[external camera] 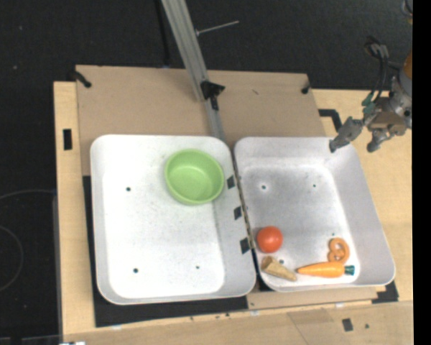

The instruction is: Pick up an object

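Gripper (359, 138): at the far right corner of the right bin (302, 157), above its rim; jaws spread wide, nothing between them.
Candidates: tomato (270, 238), carrot (322, 269), pretzel (337, 249), pale wedge (278, 269), all clustered at the right bin's near edge, well apart from the gripper.
Tomato: nearest the bin's left wall; looks light, smooth, round, likely to slip. Grip across its widest part.
Carrot: probably stiff; take it mid-length, across the narrow axis.
Left bin (115, 192): holds a green bowl (194, 177).
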Robot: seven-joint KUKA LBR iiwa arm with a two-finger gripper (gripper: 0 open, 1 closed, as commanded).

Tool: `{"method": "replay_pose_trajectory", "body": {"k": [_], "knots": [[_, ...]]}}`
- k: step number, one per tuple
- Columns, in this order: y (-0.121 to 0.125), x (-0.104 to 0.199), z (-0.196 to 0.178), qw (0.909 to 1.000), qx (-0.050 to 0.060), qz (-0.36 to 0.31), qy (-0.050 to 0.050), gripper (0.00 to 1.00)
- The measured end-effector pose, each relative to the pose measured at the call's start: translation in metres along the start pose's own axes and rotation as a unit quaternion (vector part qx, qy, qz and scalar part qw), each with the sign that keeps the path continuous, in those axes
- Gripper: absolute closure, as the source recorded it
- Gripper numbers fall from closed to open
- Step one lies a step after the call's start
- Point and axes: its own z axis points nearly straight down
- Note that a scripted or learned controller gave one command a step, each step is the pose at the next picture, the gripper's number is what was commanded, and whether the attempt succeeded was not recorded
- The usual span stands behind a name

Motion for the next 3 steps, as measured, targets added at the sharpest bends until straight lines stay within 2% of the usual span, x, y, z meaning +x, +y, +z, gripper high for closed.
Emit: {"method": "replay_pose_trajectory", "body": {"k": [1, 2, 3], "knots": [[0.0, 0.0, 0.0, 1.0, 0.0, 0.0, -0.001, 0.0], [-0.008, -0.003, 0.044, 1.0, 0.0, 0.002, -0.001, 0.0], [-0.005, -0.002, 0.087, 1.0, 0.002, 0.002, 0.0, 0.0]]}}
